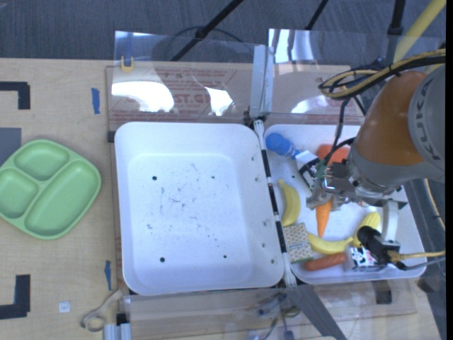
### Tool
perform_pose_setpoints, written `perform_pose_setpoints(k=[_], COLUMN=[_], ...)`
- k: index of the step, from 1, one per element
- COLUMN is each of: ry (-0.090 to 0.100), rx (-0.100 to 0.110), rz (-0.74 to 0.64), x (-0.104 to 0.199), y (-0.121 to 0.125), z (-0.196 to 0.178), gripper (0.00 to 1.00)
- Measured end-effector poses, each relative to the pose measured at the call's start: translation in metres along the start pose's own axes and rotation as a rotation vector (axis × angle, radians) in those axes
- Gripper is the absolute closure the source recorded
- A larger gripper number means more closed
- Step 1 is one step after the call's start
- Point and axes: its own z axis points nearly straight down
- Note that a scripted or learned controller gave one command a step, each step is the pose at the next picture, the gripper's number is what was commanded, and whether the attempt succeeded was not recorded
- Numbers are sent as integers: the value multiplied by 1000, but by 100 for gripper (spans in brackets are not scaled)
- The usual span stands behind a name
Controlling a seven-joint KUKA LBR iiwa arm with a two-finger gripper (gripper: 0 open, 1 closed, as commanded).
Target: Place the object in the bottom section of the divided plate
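The jaws hang over the right bin, their state beyond our telling, so we should settle squarely on the carrot below before carrying it left across the counter to the green divided plate.

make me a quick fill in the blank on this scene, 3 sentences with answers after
1. The divided plate lying on the bench left of the bins is coloured ____.
2. The bananas and the carrot lie in the ____ bin of the two.
3. The gripper is above the ____ bin, not the left bin.

Missing words: green; right; right
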Motion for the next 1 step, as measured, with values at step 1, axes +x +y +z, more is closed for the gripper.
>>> perform_pose_setpoints(k=[1], ry=[-1], rx=[1], rz=[-57], x=[73], y=[26], z=[-51], gripper=[100])
